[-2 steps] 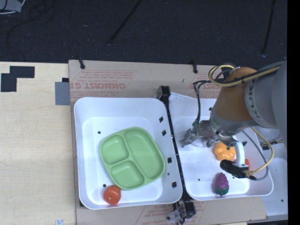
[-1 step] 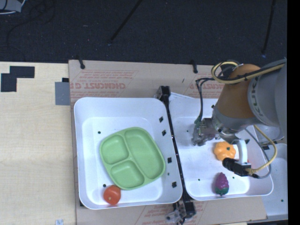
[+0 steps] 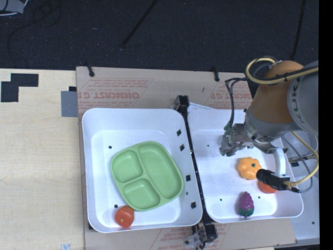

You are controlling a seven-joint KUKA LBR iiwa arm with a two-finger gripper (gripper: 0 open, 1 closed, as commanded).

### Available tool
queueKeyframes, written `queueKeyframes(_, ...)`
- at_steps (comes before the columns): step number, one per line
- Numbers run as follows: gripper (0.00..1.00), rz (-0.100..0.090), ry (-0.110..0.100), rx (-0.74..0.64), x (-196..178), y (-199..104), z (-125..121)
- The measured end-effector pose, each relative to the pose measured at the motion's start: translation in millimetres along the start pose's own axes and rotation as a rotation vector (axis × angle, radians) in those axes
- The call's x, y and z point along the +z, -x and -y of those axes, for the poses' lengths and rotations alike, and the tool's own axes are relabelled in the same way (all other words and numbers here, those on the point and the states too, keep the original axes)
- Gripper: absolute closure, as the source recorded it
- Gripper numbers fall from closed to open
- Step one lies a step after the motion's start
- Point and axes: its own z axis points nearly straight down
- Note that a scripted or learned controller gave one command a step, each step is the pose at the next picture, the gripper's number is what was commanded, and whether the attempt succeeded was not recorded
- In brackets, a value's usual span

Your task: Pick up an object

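Hovering low over the right bin [image 3: 208,139], the gripper [image 3: 229,146] sits at about ten o'clock from the orange toy [image 3: 248,168], near it but not touching, and whether it is open or grasping anything cannot be told. The purple toy [image 3: 245,203] lies by the bin's six o'clock rim; bare white floor spreads toward nine o'clock. In the left bin [image 3: 96,124], a green divided plate [image 3: 146,175] fills the middle, a red tomato [image 3: 124,216] at its seven o'clock.
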Motion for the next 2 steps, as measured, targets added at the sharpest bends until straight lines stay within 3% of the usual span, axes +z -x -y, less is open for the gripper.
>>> queueKeyframes(2,1.0,0.0,0.002,-0.008,-107,1,-6)
